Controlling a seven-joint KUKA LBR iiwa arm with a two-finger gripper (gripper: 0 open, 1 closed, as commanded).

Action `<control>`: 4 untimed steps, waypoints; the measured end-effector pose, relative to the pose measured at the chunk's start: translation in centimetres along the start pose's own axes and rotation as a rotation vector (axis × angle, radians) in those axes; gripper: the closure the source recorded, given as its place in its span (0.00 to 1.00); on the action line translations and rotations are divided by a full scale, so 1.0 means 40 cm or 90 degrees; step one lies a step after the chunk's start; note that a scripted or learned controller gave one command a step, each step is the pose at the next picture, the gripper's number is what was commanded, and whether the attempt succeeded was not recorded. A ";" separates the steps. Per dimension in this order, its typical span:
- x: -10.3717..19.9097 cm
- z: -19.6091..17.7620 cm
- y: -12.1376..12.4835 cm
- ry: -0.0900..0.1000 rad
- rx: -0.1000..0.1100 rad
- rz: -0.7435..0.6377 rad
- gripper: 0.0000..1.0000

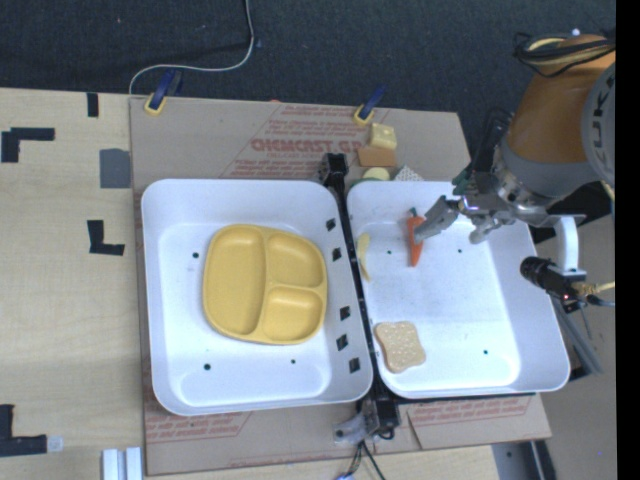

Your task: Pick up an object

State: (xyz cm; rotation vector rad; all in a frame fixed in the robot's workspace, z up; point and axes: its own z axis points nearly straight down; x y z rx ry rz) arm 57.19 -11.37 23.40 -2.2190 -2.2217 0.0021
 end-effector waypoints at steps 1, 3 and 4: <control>-0.050 0.340 0.108 -0.001 0.002 0.000 0.00; -0.055 0.347 0.208 0.000 -0.002 -0.002 1.00; 0.100 0.111 0.064 0.002 -0.003 -0.003 1.00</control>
